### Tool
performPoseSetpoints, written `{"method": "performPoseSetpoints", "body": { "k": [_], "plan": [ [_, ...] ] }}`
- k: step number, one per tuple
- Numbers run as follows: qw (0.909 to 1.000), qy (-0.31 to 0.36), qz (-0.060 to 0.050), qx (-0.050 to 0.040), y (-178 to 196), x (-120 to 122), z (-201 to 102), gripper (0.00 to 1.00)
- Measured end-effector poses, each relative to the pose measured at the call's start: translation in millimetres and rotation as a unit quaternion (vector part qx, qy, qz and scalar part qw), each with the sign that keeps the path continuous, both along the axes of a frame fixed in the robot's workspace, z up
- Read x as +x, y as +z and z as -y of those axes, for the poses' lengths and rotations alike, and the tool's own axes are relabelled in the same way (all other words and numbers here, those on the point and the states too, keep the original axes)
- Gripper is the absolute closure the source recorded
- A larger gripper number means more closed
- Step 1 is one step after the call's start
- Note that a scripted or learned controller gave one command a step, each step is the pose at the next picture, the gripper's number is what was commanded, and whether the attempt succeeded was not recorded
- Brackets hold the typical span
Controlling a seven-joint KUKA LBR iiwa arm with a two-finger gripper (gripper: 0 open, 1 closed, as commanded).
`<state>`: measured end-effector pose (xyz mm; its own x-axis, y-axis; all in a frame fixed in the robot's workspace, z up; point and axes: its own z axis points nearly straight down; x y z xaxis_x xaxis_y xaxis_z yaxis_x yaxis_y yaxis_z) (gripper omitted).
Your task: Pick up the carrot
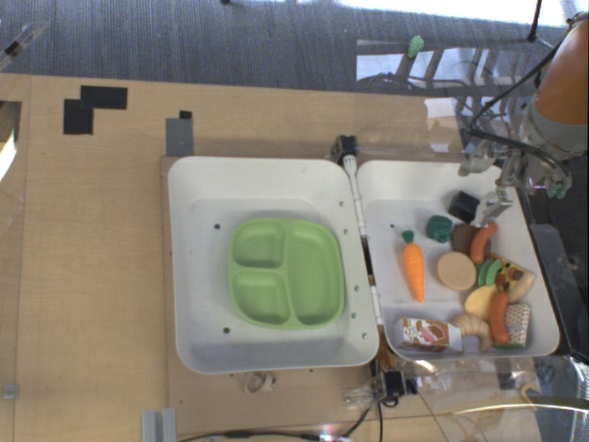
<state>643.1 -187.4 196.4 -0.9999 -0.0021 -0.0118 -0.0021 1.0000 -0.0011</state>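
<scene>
The carrot [413, 267], orange with a small green top, lies in the left part of the right bin [386, 196], pointing toward the front. My gripper [495, 201] hangs over the bin's back right corner, well away from the carrot and up to its right. Nothing shows in its grasp. The grey arm with its orange band [563, 90] comes in from the upper right.
Toy foods crowd the right bin's right side: a dark green piece [440, 227], a sausage [481, 243], a tan disc [456, 271], a lemon [480, 300] and a carton [429, 333]. A black block [463, 205] sits near the gripper. The left bin holds a green divided plate [285, 273].
</scene>
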Motion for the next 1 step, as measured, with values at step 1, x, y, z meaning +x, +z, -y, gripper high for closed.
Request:
{"method": "performPoseSetpoints", "body": {
  "k": [1],
  "plan": [
    [0.9998, -0.019, 0.003, 0.0004, -106.1, -18.9, -57.9, 0.00]
  ]
}}
